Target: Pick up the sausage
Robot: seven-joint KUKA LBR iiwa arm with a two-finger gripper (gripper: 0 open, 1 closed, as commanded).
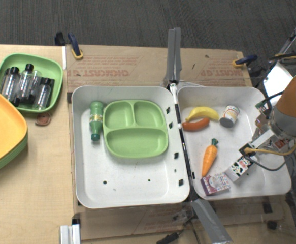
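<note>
1. Lying at about 10 o'clock in the right bin [239, 93], the sausage [196, 124] is a short red-orange link set nearly crosswise, its right end tipped slightly up
2. Judging by its look, it is a light toy piece, smooth and rounded, so it may roll or slip out of a pinch taken near a tapered end; the thick middle, gripped across the short width, seems the safest hold
3. Crowding that hold, the banana [203, 113] lies against the sausage's 12 o'clock side, touching or very nearly so, which leaves little room on that flank; the 6 o'clock side faces bare bin floor
4. At the sausage's 2 o'clock a small can [230, 116] sits near, and at 5 o'clock a carrot [209, 156] lies apart from it
5. Farther out toward 5 o'clock rest a purple packet [216, 183] and a black-and-white carton [240, 168]
6. The gripper [263, 131] hangs at the sausage's 3 o'clock, well apart, by the bin's right wall; I cannot tell whether it is set wide or narrow, and nothing shows held in it
</note>
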